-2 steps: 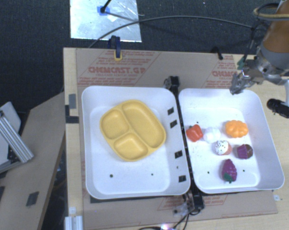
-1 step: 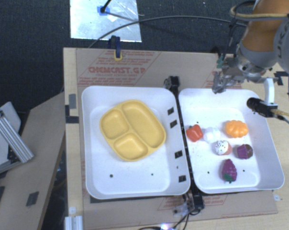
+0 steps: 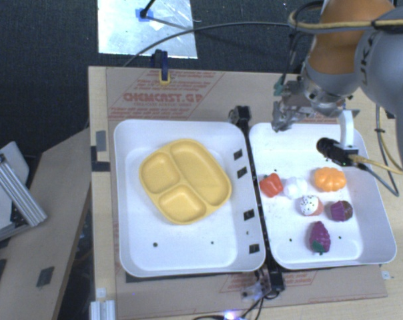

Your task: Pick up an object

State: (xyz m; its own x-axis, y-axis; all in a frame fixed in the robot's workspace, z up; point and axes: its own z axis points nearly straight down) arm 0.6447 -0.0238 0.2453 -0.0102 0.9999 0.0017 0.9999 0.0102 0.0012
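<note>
Orange and grey, the robot arm [image 3: 361, 45] comes in from the upper right of the frame. Its hand [image 3: 282, 124] hangs over the top left corner of the right bin [image 3: 368, 249], above bare white floor. I cannot tell if the hand is open or closed.

The toys all lie lower in that same bin, away from the hand. The red pepper [image 3: 271, 185] is the nearest one. It sits below the hand, close to the bin's left wall. Just to the right of the pepper, and touching it, is a small white ball [image 3: 295, 187]. Farther right sits an orange pumpkin [image 3: 329, 179], below and to the right of the hand. Under the white ball is a spotted white ball [image 3: 309, 205], and beside that, to its right, is a dark purple toy [image 3: 340, 211]. Lowest of all is a pink-purple fruit [image 3: 319, 237] with a bit of green at its bottom end. It is the farthest toy from the hand.

The left bin [image 3: 141, 252] holds a yellow plate [image 3: 185, 181] with three sections, lying flat near the middle. Both bins rest side by side on the pale tabletop [image 3: 61, 199].
</note>
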